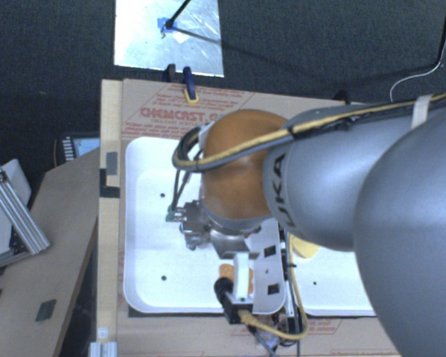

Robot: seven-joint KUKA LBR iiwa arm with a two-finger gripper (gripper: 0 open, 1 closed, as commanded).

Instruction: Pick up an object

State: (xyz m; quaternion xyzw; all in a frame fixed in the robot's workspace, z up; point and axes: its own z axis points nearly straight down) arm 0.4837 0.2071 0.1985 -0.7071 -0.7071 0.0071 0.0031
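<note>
My gripper [185,226] hangs low over the middle of the left white bin [143,207], under the orange wrist band. Its metal body shows, but the wrist covers its tips. A small orange object [225,272] lies on the bin floor just right of and nearer than the gripper, partly behind the wrist bracket. A pale yellow object [306,250] peeks out from under the grey arm further right. Nothing can be seen held.
The grey arm covers most of the right bin [336,296] and the divide between the bins. A cardboard sheet [167,111] lies under the bins. A blue and yellow clamp [189,83] sits at its far edge. Aluminium rails [13,200] stand at the left.
</note>
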